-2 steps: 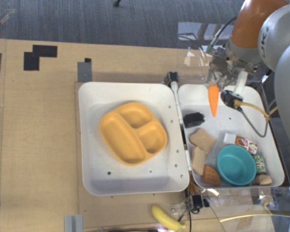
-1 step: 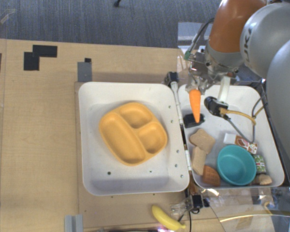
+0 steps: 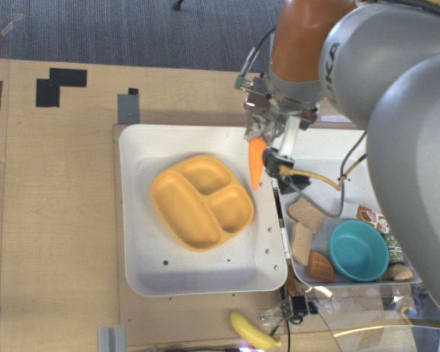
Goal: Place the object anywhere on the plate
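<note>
The yellow divided plate [image 3: 202, 201] is sitting in the left bin [image 3: 132, 218], while the carrot [image 3: 256, 161] is hanging clamped in the claw [image 3: 261, 132] just beyond its right rim, so releasing now risks missing it.

- Bright, even light from overhead; colours read clearly.
- The yellow plate [image 3: 202, 200] casts a soft shadow on the left bin [image 3: 143, 270], toward its near edge.
- A pale glare patch lies on the bench [image 3: 51, 218] at its left edge.
- The arm [image 3: 396, 86], close to the camera, looks soft and blurred.
</note>
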Motion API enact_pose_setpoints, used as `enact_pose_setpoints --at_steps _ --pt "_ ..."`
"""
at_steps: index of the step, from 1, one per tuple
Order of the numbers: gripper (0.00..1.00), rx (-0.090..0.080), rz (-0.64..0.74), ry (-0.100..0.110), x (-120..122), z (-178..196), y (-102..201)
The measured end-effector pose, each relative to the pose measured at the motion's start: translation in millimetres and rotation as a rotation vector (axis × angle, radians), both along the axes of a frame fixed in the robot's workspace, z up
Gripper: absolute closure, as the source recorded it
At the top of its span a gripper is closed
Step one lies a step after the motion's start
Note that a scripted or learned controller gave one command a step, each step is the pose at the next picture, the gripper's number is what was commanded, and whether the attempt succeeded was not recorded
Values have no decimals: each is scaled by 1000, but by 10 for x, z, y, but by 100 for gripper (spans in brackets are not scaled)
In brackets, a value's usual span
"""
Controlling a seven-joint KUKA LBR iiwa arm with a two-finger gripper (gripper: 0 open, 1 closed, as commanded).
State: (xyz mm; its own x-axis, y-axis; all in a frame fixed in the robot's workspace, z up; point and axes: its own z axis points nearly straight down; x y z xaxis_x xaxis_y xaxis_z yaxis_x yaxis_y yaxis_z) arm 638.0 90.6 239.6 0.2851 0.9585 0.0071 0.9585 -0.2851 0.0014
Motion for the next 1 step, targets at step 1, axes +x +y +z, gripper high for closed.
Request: enact_pose_setpoints --at_steps 1 --pt "0 -4 -7 0 5 0 -52"
